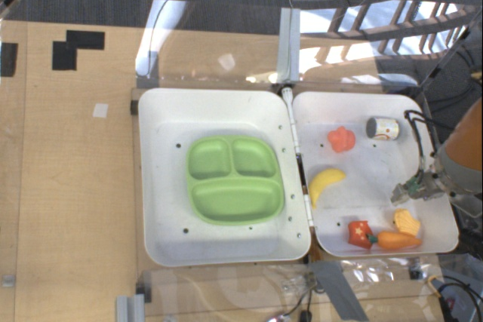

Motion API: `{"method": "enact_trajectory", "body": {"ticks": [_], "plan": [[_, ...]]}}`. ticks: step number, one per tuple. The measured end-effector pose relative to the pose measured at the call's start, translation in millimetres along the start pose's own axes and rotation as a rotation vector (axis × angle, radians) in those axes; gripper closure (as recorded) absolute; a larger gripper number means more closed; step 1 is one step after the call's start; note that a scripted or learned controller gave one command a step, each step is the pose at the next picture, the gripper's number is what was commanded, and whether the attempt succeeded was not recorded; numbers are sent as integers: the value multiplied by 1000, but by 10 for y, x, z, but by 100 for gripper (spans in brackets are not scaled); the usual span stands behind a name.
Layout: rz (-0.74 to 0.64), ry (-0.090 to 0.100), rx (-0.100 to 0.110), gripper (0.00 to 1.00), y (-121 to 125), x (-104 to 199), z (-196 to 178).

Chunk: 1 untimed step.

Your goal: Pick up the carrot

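Note:
The carrot is orange and lies flat along the front edge of the right bin, near its front right corner. Its left end touches a red pepper, and a small yellow piece sits just behind it. My gripper hangs over the right side of that bin, a short way behind the carrot and the yellow piece. It is apart from both, with nothing visibly held in it. The arm enters from the right edge.
The right bin also holds a yellow banana near its left wall, a pink-red toy and a small can at the back. A green divided plate lies in the left bin.

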<state>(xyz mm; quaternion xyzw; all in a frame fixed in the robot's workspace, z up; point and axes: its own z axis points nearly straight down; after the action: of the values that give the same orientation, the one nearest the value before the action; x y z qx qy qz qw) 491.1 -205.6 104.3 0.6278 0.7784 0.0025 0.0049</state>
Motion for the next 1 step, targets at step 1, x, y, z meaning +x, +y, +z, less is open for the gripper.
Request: {"method": "enact_trajectory", "body": {"ticks": [1], "plan": [[373, -4, -7, 100, 140, 599, 132]]}}
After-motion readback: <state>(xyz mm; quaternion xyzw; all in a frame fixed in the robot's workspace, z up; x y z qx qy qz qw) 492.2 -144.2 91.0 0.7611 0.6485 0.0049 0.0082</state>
